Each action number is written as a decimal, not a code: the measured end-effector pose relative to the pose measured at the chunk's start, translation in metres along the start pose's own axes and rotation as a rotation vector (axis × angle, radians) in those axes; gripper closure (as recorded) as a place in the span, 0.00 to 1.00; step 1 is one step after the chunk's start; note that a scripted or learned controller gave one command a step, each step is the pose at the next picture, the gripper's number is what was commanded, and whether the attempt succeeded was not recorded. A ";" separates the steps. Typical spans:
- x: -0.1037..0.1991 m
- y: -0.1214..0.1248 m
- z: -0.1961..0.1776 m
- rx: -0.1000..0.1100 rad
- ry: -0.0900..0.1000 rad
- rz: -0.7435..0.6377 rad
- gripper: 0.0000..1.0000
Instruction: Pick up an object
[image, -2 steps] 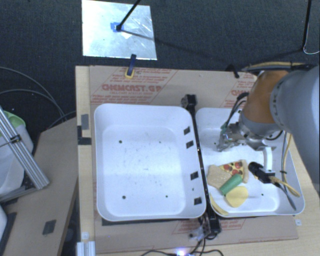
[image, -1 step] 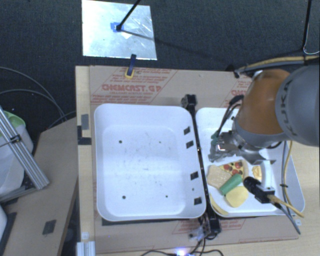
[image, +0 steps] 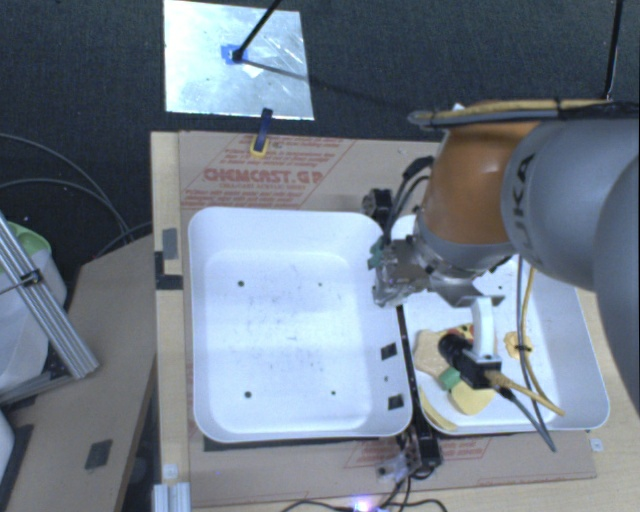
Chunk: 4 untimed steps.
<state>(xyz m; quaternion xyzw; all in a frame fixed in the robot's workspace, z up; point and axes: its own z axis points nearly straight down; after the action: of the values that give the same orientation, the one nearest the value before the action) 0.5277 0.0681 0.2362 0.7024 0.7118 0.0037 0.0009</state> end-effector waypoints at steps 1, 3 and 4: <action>0.002 -0.032 -0.121 -0.007 0.000 0.006 1.00; -0.028 -0.010 -0.088 0.005 -0.005 0.014 1.00; -0.072 0.007 0.060 0.017 -0.006 0.017 1.00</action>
<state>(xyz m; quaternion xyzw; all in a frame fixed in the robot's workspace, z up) 0.5360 -0.0033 0.1758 0.7085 0.7057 -0.0047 -0.0029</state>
